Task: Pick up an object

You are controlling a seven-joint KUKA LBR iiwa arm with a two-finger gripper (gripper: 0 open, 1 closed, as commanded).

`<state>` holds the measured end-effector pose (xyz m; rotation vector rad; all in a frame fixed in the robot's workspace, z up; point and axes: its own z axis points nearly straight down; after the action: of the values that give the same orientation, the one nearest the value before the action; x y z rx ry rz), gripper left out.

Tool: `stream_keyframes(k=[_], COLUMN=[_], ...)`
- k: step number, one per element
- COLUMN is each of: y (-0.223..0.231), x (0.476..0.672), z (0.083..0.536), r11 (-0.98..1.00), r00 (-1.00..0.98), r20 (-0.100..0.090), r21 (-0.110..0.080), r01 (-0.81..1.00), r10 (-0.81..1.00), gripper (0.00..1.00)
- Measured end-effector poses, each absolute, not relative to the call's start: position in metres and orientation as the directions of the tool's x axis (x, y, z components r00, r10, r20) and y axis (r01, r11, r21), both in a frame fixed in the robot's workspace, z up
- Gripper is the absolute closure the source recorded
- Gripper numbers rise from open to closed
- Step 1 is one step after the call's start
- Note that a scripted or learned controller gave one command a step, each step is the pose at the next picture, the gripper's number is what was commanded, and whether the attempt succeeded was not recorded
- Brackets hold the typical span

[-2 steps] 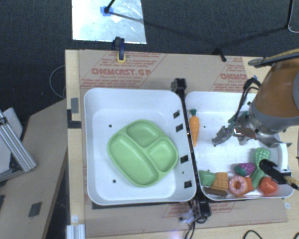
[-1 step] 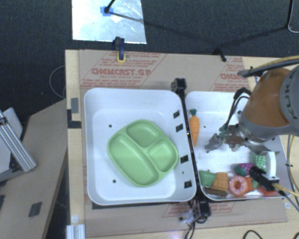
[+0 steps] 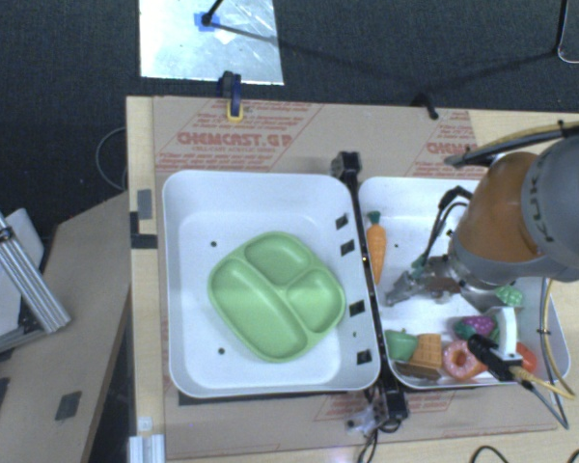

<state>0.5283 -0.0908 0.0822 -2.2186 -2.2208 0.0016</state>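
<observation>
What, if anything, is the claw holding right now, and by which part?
Nothing. The claw hangs over bare floor of the right bin, below the carrot, with no object between its fingers.

One fixed camera above the bench (image 3: 299, 128) looks down at a slant on both bins (image 3: 188, 258)

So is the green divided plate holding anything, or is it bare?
Bare. The green plate lies flat in the left bin, and all three of its compartments show plain green.
</observation>
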Motion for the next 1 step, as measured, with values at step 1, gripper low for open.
stream_keyframes(k=[1], y=[-0.0911], x=[0.5294], z=[0.0946], r11=[0.001], r00=[-0.001], r20=[0.001], r21=[0.002], r01=[1.0], r10=[1.0], gripper=[1.0])
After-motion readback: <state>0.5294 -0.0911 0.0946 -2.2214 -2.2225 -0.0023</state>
